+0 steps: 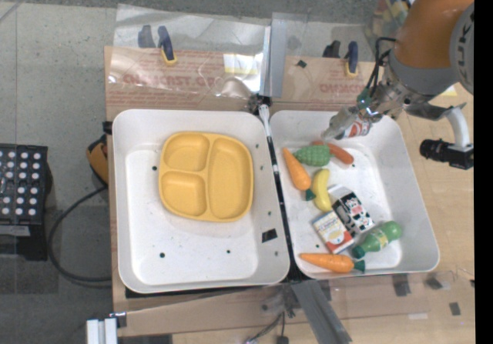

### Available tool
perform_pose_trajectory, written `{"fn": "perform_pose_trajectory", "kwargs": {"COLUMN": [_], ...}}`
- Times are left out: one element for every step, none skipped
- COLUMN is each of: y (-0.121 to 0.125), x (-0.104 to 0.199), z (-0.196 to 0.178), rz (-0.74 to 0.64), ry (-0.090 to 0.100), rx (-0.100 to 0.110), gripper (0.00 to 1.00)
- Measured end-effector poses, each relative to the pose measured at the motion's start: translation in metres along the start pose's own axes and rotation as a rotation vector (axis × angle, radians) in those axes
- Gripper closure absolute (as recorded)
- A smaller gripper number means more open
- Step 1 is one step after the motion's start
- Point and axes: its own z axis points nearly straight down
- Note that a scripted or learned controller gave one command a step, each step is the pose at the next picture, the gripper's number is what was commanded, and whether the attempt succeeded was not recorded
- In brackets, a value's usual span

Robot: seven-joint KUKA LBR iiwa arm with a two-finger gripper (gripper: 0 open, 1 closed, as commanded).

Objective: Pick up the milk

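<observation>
The gripper (348,124) is positioned over the far edge of the right bin (412,181); a small red-and-white object (357,130) is seen at its tip, but whether it is gripped cannot be told. The milk carton (353,212) lies near the bin's near side, beside an orange box (332,231) and a green bottle (379,238). A yellow divided plate (206,176) sits in the left bin (135,204).

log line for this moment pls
task: pick milk | gripper: far end of right bin | milk: lying near front, apart from gripper, ungrasped
</observation>
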Motion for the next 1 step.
{"fn": "perform_pose_trajectory", "kwargs": {"y": [-0.0052], "x": [-0.0104], "z": [0.0859], "rz": [-0.445], "ry": [0.002], "rx": [0.000], "gripper": [1.00]}}
